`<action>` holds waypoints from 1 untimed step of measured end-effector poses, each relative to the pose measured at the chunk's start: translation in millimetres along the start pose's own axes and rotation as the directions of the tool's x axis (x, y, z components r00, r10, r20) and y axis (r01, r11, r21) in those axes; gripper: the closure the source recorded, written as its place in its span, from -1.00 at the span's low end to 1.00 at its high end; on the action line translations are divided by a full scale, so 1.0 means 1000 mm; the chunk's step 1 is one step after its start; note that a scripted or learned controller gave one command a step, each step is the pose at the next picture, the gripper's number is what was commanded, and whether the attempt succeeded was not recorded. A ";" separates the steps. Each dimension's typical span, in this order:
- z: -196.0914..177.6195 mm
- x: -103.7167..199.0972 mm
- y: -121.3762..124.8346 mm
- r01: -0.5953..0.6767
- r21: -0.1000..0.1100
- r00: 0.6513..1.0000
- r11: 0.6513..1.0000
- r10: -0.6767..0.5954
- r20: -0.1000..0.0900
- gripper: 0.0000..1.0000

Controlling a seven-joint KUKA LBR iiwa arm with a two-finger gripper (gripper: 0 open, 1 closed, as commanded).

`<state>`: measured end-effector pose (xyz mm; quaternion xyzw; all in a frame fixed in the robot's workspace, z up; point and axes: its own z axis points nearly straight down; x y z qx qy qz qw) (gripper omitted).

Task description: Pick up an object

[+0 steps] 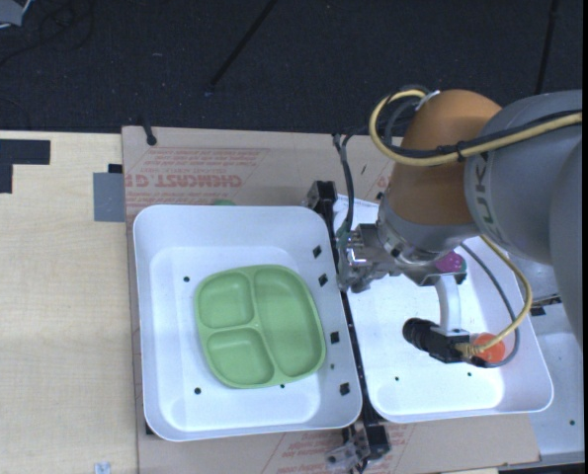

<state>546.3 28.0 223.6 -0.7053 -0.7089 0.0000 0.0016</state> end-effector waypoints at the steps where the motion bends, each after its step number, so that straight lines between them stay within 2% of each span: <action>1: -0.009 0.057 0.011 0.000 0.000 1.000 1.000 0.000 0.000 1.00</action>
